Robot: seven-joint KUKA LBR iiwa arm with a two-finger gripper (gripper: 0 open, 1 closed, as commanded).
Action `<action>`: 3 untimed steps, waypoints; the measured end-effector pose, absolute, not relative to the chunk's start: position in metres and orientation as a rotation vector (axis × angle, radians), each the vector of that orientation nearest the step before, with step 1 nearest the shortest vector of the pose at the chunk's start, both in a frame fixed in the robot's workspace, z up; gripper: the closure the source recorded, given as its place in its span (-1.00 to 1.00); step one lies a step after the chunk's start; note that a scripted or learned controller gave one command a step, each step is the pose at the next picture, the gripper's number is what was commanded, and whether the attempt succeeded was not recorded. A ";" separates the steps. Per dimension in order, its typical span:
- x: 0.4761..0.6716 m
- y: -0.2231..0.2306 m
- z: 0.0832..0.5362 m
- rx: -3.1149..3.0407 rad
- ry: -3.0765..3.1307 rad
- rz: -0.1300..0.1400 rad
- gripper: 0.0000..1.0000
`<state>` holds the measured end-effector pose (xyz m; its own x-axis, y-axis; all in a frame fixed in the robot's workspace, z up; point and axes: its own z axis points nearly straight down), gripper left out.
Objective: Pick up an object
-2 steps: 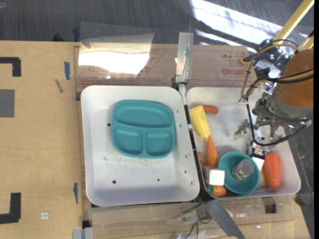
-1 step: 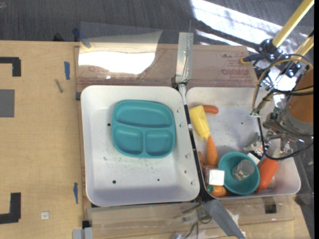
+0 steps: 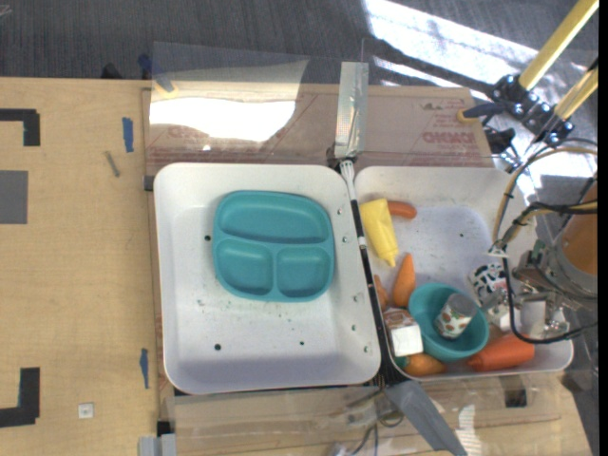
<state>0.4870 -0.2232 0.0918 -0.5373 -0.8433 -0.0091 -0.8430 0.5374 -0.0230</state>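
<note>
Nothing is seen lifted yet: the gripper point(image 3: 532, 302) is poised at the right bin's point(image 3: 446, 218) right edge, its grasp impossible to tell, while the small teal plastic bowl point(image 3: 450, 323) and orange carrot-shaped toys point(image 3: 502, 352) lie in that bin, unpicked.

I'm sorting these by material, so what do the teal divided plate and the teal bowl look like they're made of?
The divided plate looks like moulded plastic with a matte finish: even teal colour, soft rounded compartment ridges, no sharp glare. The bowl looks like the same sort of plastic: matching teal, thin smooth rim. From this view neither can be confirmed; silicone is possible.
</note>
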 end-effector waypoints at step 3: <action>0.587 -0.164 0.209 -1.214 2.879 -0.018 -1.00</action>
<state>0.5871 -0.1639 0.2090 -0.6979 -0.7161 -0.0111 -0.7159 0.6980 -0.0171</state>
